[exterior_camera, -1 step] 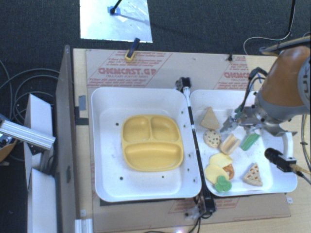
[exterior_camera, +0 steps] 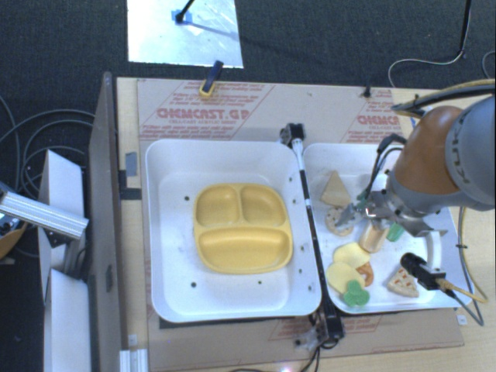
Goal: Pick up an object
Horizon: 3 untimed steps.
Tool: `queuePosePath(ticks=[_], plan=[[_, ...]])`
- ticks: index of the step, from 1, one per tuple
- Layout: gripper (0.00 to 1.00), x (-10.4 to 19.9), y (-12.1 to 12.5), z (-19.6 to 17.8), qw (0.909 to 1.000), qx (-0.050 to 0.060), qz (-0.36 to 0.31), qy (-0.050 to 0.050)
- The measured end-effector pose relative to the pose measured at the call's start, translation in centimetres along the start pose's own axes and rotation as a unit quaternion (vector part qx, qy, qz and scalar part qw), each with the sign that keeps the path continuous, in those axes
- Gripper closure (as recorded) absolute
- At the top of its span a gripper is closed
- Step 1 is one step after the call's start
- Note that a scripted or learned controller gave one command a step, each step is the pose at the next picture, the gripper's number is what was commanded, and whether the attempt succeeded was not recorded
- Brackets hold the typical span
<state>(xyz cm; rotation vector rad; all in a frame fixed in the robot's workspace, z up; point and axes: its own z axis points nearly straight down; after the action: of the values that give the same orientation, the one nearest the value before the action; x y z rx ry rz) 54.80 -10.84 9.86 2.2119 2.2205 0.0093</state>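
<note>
We can read red print on the clear protective sheet (exterior_camera: 256, 103) that covers the bench under the two white bins; along its upper left strip, above the left bin (exterior_camera: 167, 208), the largest line reads roughly "CHEMCAST GP", with smaller red lines above and below it that are too fine for us to make out; the same red logo repeats at the upper right, above the right bin (exterior_camera: 341, 155), where the arm (exterior_camera: 446, 157) cuts it off and we see only the opening letters, "CHEMC"; we find no other legible text, numbers or signs elsewhere in the view.
</note>
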Motion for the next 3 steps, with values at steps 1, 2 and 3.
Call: queuePosePath(ticks=[1, 2, 3], plan=[[0.0, 2.38, 11.85, 1.28, 1.0, -0.003, -0.003, 0.0], [0.0, 2.33, 12.24, 1.31, 1.0, 0.001, -0.001, 0.0], [0.0, 2.22, 12.22, 1.31, 1.0, 0.001, -0.001, 0.0]])
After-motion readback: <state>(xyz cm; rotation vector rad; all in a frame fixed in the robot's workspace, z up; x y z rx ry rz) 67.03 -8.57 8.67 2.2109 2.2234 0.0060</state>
